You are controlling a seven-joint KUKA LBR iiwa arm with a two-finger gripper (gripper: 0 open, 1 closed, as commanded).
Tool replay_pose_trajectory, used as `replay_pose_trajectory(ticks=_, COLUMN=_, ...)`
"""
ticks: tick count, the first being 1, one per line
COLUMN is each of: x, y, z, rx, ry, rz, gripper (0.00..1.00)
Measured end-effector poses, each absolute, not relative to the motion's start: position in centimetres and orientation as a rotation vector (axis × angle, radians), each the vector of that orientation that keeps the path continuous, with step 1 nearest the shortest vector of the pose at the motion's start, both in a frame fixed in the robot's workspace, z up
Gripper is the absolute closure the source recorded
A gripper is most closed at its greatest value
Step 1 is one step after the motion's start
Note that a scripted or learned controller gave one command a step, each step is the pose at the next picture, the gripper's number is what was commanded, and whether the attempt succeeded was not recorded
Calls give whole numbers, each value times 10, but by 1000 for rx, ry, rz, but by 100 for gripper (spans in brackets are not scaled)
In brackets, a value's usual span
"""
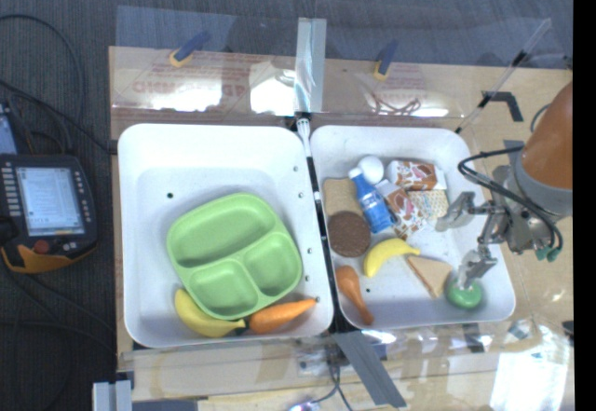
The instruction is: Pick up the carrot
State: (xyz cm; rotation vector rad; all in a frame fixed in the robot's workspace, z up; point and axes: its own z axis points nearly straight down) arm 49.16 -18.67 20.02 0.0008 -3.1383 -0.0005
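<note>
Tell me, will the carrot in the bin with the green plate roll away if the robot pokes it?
Probably a little. The carrot looks round and tapered, so it may roll in a curve. It lies against the green plate beside the banana, which should stop it. It looks like stiff, smooth plastic, so maybe slippery.

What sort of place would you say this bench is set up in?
Probably a robotics lab: two white bins of toy food, such as a carrot, a robot gripper and a teach pendant with cables.
</note>
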Motion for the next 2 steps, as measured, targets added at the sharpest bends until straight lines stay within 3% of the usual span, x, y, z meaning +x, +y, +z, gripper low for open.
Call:
replay_pose_trajectory(ticks=1, x=517, y=-126, z=96, rx=24, ry=-3139, rz=-1, gripper=0)
replay_pose_trajectory(ticks=2, x=516, y=-99, z=92, rx=1010, ry=-2991, rz=17, gripper=0)
